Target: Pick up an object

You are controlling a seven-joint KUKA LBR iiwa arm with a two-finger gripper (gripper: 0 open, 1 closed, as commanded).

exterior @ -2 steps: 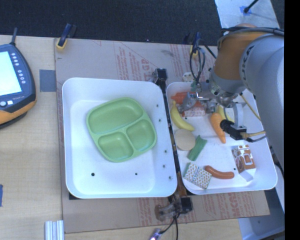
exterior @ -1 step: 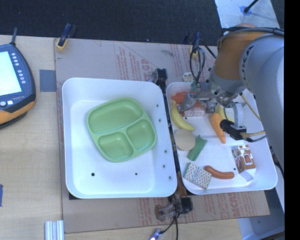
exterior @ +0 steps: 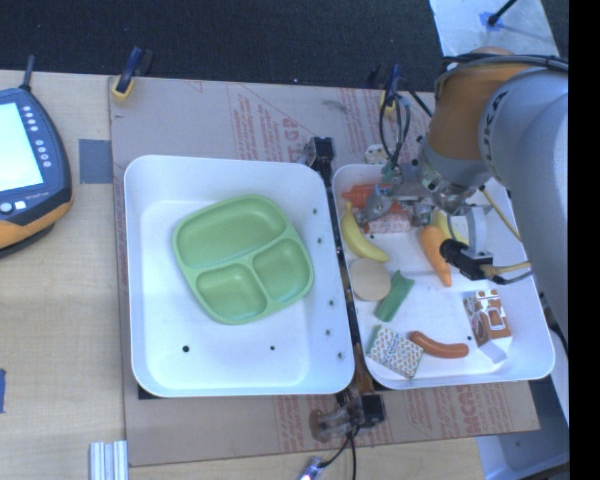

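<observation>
We've got two white bins on the surface: the left bin has a green divided plate, and the right bin is crowded with toy food. The hand is down at the far end of that bin, right over a banana, with a carrot just beside it. Nearer us lie a sausage, a green piece and a patterned packet. A tablet-like controller sits far left. Can't tell the hand's grip state from here.
</observation>
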